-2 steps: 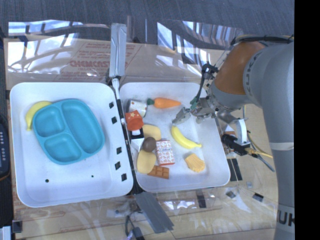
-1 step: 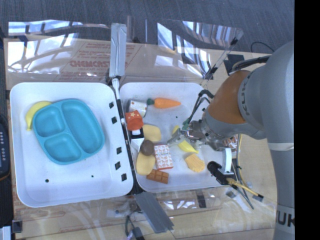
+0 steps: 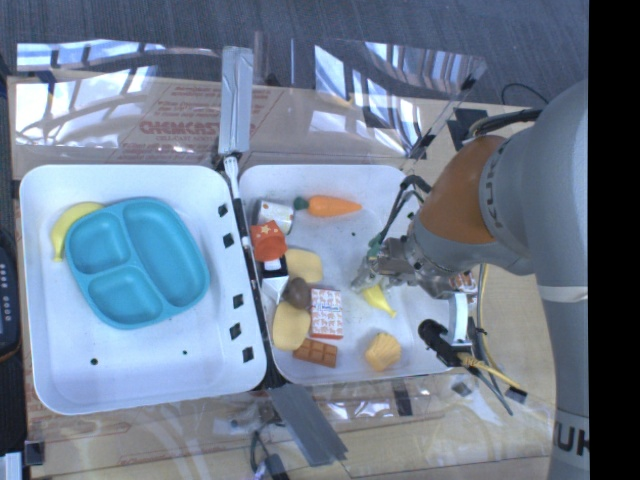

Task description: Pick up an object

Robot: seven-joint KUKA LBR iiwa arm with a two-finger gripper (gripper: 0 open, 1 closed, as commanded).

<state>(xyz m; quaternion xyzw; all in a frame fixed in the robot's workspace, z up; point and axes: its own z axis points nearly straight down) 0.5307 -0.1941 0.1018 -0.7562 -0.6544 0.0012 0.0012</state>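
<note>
pincer low in right bin — yellow cone touching its tip, grip state unclear

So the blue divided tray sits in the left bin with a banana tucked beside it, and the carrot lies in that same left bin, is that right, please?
Not quite: the carrot lies in the right bin, near its far edge. The rest holds: the blue divided tray sits in the left bin with the banana tucked beside it. The camera view shows this.
</note>
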